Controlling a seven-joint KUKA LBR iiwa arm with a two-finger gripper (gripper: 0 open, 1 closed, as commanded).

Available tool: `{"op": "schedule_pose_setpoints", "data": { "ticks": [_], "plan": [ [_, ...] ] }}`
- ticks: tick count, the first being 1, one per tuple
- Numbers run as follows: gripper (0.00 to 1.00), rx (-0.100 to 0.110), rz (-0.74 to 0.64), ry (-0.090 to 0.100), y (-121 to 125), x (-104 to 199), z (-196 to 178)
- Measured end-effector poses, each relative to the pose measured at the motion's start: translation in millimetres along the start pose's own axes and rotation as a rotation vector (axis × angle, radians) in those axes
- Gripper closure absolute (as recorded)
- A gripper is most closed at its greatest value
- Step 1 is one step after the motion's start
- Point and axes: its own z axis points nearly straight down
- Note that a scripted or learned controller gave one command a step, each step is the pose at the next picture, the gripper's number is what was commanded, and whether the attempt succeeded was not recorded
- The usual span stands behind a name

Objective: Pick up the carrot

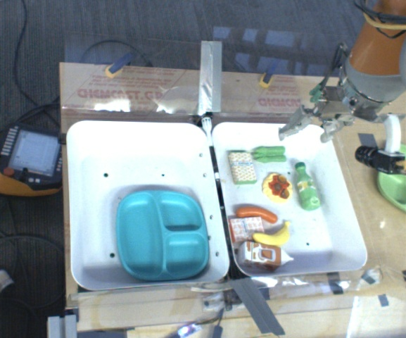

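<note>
The carrot [257, 213], a short orange-red stick, lies flat in the right bin [343, 217], near that bin's left wall and just above a red-and-white packet [246, 227]. My gripper [309, 129] hangs over the right bin's far edge, well up and to the right of the carrot. Its two fingers are spread apart and nothing is between them. The grey arm with its orange band rises behind it at the upper right.
Around the carrot lie a banana [273, 235], a brown carton [259, 256], a green bottle [306, 186], a round yellow-and-red piece [278, 186], a green vegetable [268, 153] and a checked box [241, 166]. A teal divided plate [164, 234] sits in the left bin [97, 153].
</note>
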Motion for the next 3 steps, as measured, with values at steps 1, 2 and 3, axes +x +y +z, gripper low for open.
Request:
{"op": "schedule_pose_setpoints", "data": {
  "ticks": [1, 2, 3],
  "plan": [
    [0.00, 0.003, 0.160, 0.000, -44.5, 14.0, 120.9],
    [0.00, 0.000, 0.027, 0.001, -45.4, -38.9, 159.3],
    [0.00, 0.000, 0.012, 0.000, -2.9, -23.4, 154.1]
  ]
}}
